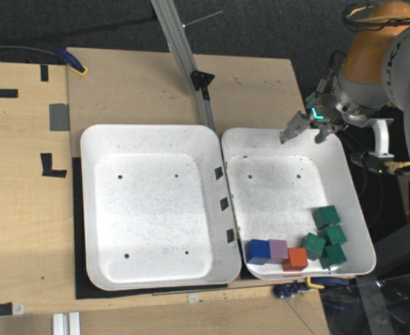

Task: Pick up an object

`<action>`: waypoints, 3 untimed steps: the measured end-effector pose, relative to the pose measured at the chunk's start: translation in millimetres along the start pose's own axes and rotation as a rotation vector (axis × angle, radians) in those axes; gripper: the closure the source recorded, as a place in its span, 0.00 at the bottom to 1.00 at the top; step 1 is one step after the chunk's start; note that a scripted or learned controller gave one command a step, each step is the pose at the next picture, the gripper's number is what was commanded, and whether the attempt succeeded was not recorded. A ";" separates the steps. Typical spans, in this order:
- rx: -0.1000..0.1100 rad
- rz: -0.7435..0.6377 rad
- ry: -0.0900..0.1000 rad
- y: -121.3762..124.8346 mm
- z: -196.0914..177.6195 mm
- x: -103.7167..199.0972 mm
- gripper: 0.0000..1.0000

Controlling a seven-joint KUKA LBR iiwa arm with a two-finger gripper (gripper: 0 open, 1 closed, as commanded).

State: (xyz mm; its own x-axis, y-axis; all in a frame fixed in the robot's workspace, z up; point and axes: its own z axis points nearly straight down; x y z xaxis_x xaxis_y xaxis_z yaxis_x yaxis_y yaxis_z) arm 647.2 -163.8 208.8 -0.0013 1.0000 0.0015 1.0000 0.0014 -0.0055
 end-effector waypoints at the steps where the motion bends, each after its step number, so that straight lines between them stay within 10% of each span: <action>1: -0.004 -0.001 -0.003 0.9 -2.9 -0.6 0.00; 3: 0.001 0.000 -0.002 -4.1 116.0 -2.0 0.00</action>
State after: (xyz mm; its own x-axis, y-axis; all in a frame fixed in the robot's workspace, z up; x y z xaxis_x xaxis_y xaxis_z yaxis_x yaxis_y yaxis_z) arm 642.5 -165.6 92.8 -0.0015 1.0000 -0.0006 1.0000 0.0015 -0.0069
